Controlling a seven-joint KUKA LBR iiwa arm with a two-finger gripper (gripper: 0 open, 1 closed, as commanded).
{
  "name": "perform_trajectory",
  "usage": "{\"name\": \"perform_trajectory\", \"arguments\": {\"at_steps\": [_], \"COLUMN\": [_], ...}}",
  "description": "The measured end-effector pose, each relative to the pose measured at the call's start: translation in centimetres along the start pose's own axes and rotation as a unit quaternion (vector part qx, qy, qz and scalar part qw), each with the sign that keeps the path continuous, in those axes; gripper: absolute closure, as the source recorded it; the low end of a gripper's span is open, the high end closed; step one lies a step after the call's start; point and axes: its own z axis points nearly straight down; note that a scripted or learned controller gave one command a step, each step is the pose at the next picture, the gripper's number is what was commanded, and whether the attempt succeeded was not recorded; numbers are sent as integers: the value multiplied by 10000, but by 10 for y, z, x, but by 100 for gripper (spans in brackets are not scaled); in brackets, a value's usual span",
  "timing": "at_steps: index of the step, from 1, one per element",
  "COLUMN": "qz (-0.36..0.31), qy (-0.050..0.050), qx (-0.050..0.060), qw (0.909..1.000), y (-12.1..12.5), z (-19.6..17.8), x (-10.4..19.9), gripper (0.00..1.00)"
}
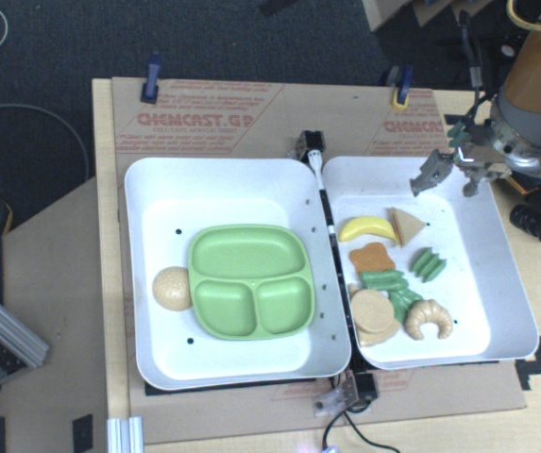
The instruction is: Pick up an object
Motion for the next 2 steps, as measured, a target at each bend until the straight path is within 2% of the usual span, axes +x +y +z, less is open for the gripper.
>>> {"name": "perform_trajectory", "arguments": {"at_steps": [1, 2], "qz": [4, 4], "qy": [9, -6], "qx": [40, -23], "qw": [10000, 10000], "y": [-50, -46], "z": [154, 145], "x": [15, 14], "gripper": [0, 0]}}
